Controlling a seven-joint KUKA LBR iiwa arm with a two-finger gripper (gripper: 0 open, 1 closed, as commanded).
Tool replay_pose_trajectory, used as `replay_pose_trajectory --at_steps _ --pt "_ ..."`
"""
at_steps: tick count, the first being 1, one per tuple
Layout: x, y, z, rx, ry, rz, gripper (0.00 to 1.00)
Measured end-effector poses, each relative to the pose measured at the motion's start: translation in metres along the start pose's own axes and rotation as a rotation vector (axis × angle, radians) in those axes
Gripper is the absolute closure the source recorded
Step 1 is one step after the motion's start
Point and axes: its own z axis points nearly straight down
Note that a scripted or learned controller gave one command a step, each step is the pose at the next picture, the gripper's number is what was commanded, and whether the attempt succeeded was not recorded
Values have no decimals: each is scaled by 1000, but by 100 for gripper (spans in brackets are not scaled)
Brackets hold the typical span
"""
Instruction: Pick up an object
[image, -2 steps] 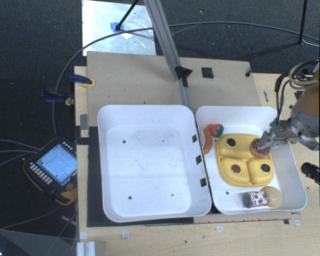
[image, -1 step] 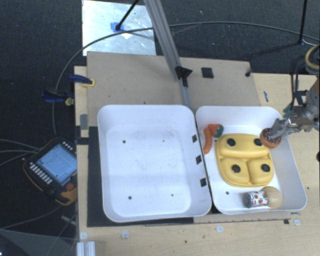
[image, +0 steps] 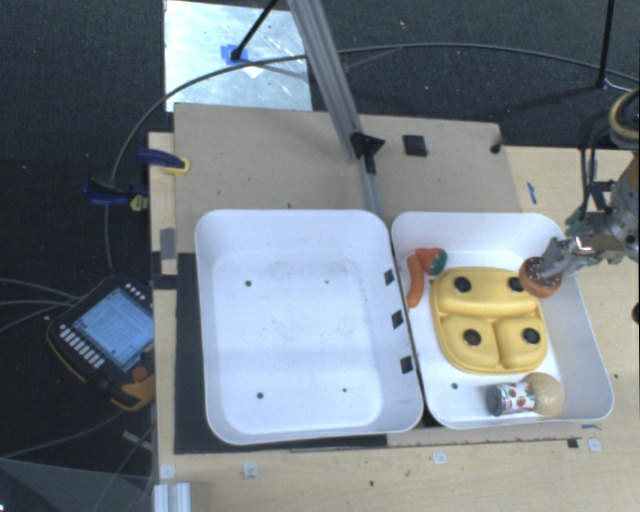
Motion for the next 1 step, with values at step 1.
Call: replay_pose_trajectory --at_steps 1 --pt "47 -8 15 4 3 -4 100"
